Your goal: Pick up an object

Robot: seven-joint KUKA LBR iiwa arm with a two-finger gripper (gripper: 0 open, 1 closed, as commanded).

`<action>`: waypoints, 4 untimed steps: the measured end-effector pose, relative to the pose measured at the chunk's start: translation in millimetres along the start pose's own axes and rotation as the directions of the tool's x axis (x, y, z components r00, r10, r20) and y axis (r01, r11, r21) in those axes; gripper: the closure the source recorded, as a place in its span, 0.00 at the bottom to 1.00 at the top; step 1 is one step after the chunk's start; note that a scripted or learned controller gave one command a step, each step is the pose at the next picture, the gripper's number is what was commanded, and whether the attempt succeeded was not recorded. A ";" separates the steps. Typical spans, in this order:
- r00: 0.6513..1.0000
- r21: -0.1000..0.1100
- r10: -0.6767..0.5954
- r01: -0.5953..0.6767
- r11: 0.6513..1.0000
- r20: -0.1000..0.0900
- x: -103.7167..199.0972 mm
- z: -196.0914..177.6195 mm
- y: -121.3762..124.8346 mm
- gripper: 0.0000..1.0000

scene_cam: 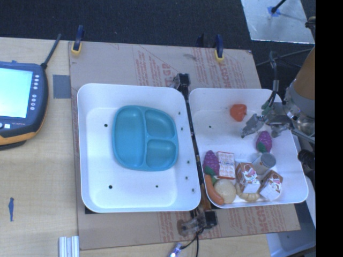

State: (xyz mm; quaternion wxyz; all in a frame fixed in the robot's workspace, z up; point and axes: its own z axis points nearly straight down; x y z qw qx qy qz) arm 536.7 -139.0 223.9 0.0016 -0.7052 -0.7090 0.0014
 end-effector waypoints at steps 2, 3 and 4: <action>1.000 -0.001 -0.001 0.001 1.000 0.001 18.0 131.5 115.3 0.00; 1.000 -0.002 -0.001 0.001 1.000 0.001 34.5 131.4 120.3 0.00; 1.000 -0.001 -0.003 0.003 1.000 0.002 33.7 121.0 120.4 1.00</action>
